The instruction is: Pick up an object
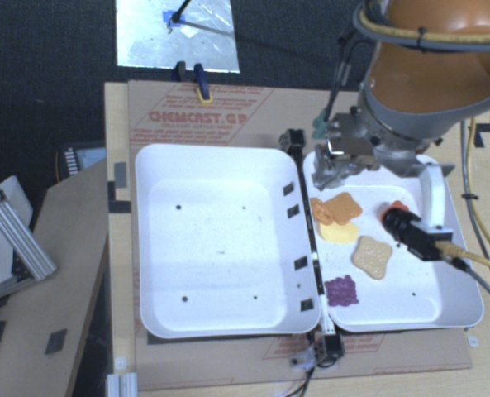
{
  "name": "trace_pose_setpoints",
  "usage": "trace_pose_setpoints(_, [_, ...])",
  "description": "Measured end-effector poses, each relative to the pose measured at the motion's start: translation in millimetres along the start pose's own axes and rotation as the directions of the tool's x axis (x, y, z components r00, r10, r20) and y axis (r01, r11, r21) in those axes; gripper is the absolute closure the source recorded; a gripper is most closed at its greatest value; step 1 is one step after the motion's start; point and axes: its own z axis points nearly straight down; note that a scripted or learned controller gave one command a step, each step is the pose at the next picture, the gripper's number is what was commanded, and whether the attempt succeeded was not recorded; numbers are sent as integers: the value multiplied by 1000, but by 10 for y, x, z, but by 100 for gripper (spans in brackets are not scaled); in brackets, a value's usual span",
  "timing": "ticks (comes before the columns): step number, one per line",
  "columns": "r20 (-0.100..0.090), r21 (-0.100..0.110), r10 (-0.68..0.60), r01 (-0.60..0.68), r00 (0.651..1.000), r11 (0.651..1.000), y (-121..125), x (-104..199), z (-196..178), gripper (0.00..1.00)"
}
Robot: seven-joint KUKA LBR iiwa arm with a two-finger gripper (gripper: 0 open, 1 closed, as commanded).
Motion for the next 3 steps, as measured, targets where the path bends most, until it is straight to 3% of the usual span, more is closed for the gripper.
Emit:
trace_pose_setpoints(1, [3,8,3,-3,1000,1000,-12,665,291,100])
trace_pose_setpoints(2, [-2,-7,7,-7,1000,1000,-129,659,-923,100])
trace_pose_setpoints(3, [2,6,2,-2,1000,1000,-129,1324,-744,100])
